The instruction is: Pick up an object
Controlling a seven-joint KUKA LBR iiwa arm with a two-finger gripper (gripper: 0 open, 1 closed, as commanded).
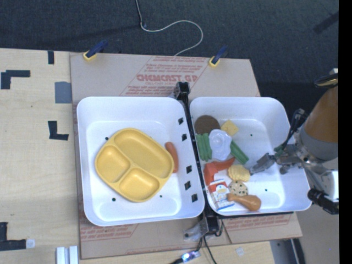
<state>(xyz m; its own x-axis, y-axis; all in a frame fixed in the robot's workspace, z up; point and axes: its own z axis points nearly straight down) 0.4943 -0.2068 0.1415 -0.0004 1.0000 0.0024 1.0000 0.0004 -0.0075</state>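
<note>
Bench: cardboard sheet [165, 76] under two white bins set side by side, touching along a clipped middle seam
Left bin [88, 147]: holds a yellow divided plate [133, 164] with an orange sausage [172, 155] just beside its right edge; bare floor all round the plate
Right bin [264, 106]: toy food crowded against its left wall, open white floor on its right half
Arm [322, 125]: reaches in over the right bin's right rim, orange band above the wrist
Gripper [264, 163]: low over the open floor, just right of the pile; whether its tips are spread or pressed together I cannot tell, and nothing shows between them
Likely targets: yellow ridged piece [238, 173] and green strip [239, 153] nearest the tips, then the drumstick [246, 202] by the front wall
Smaller pieces: brown disc [207, 124], clear lump [220, 142], cookie [238, 188]
Risk: pieces touch and overlap, so closing could catch two, or nudge one aside and close on air
Room: free approach from the right; the front wall cramps the drumstick
</note>
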